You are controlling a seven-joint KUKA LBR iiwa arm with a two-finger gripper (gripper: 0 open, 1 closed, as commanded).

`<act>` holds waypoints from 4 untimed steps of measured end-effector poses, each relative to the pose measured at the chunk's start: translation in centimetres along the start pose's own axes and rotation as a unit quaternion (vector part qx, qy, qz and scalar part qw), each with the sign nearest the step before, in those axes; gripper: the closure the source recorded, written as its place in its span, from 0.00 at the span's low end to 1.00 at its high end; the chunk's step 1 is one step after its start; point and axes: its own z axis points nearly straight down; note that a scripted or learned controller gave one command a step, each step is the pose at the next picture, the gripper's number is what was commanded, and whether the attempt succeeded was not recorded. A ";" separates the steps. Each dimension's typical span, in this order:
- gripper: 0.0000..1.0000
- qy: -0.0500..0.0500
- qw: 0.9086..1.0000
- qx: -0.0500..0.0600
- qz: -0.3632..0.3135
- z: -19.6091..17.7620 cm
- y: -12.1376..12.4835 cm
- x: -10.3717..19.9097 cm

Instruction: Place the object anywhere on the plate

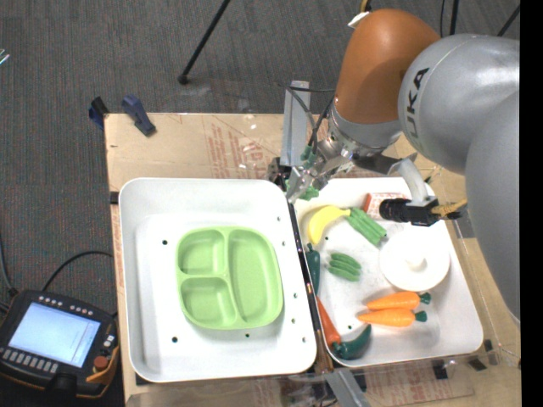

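A light green plate (229, 276) with three compartments lies in the middle of the left white bin (140, 219). My gripper (300, 182) hangs at the far end of the divider between the two bins, just above the right bin's far left corner. A yellow banana (323, 221) lies just below and to the right of it. The wrist and cables hide what is under the gripper.
The right bin (462, 329) holds green bean pods (366, 225) (344, 265), a white round lid (414, 263), two carrots (392, 309), a green pepper (356, 343), an orange-red chili (327, 322) and a dark green piece (312, 265). A pendant (55, 337) lies at the lower left.
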 end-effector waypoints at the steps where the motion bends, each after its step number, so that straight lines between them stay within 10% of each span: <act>1: 1.00 0.001 1.000 0.002 -0.012 5.3 -2.1 7.6; 2: 1.00 -0.001 0.993 -0.003 -0.117 -2.8 -8.9 6.6; 3: 1.00 -0.001 0.977 -0.002 -0.214 -3.4 -5.2 13.1; 4: 1.00 -0.001 0.944 -0.002 -0.330 -6.4 -9.0 13.7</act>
